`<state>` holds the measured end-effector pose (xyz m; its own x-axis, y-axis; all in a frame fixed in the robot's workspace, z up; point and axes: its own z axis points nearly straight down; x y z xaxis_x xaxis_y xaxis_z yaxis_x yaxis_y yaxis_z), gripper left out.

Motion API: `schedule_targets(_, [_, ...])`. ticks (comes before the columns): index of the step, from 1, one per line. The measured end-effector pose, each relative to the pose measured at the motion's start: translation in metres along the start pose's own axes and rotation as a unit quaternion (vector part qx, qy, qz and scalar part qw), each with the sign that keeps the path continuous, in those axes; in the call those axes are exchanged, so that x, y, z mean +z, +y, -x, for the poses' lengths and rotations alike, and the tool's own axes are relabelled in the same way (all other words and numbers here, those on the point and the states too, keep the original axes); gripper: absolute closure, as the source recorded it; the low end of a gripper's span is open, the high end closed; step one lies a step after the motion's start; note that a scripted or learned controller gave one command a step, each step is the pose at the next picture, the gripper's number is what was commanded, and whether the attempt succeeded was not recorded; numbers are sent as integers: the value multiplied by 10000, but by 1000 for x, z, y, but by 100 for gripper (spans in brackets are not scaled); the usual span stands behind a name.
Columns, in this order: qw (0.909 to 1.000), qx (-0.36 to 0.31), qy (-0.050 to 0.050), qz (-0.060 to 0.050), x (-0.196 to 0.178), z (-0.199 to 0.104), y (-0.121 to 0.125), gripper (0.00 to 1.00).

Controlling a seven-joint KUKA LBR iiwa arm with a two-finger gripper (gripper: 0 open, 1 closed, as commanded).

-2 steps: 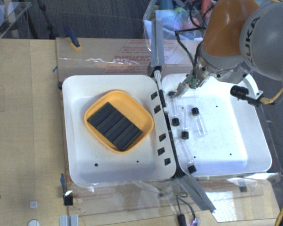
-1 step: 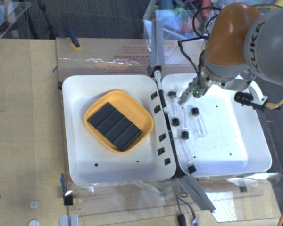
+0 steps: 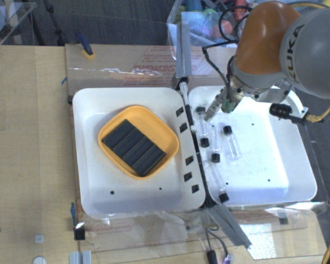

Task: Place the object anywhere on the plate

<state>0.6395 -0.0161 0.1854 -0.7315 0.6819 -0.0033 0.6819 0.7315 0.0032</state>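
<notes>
- The left bin (image 3: pixel 88 147) is taken up in its middle by the yellow plate (image 3: pixel 164 132), and a dark ribbed slab (image 3: pixel 133 145) covers most of the plate's face.
- Bare bin floor rings the plate, widest toward 6 and 7 o'clock.
- The ridge (image 3: pixel 191 147) between the bins, with black clips along it, stands across any low pass from one bin to the other.
- In the right bin (image 3: pixel 297 169), clear tubes with black caps (image 3: pixel 231 144) lie near the ridge, at about 9 o'clock.
- From 3 to 6 o'clock the right bin's floor is bare.
- The arm (image 3: pixel 275 43) overhangs that bin at 12 o'clock.
- A crate of clutter (image 3: pixel 220 10) stands behind the bins at 12 o'clock.
</notes>
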Motion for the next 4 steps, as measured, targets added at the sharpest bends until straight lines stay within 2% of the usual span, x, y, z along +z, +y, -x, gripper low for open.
schedule_targets(3, [10000, 41, -52, 73, -32, 5, 1, 100])
schedule_targets(4, [9996, -285, 16, -10, 0, 15, -24, 100])
